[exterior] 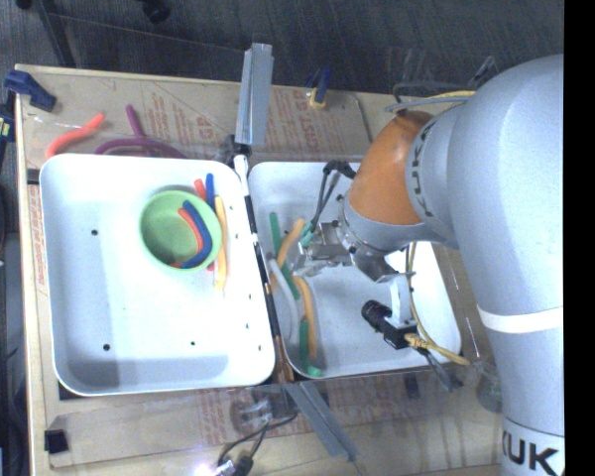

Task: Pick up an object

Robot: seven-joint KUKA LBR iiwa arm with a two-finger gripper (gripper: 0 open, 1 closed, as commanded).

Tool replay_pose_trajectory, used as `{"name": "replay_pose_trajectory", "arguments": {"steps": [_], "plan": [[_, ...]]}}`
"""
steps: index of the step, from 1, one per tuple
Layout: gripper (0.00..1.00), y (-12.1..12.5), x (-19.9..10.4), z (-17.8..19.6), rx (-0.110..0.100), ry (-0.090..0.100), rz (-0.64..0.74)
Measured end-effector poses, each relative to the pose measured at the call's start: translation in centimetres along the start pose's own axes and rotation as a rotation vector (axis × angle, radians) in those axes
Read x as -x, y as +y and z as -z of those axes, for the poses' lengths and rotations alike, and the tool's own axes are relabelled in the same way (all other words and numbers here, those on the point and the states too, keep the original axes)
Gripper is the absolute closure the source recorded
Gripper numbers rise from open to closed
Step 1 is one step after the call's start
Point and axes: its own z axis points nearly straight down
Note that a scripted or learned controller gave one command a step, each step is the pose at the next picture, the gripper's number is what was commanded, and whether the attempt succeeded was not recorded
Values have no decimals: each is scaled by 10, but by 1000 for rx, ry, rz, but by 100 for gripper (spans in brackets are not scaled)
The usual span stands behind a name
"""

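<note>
The right white bin (431, 350) holds several thin sticks along its left side: a green stick (275, 229), an orange stick (294, 234), a longer orange stick (307, 327) and a pale stick (285, 305). My gripper (296, 256) hangs low over these sticks, near the bin's left wall, reaching in from the right under the orange wrist band (387, 181). Its tips sit among the green and orange sticks, and the view does not show anything clearly lifted.
The left white bin (109, 315) holds a green bowl (174, 231) with blue and red curved pieces, plus a yellow stick (220, 251). Behind the bins lie an orange tool (74, 135), a purple cable (139, 148) and a grey bar (255, 92).
</note>
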Motion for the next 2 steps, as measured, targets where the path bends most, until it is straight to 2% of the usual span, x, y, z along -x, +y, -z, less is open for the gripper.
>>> {"name": "replay_pose_trajectory", "arguments": {"steps": [1,2], "plan": [[0,0,0,0,0,0,1],[0,-30,12,-24,-5,11,26]]}}
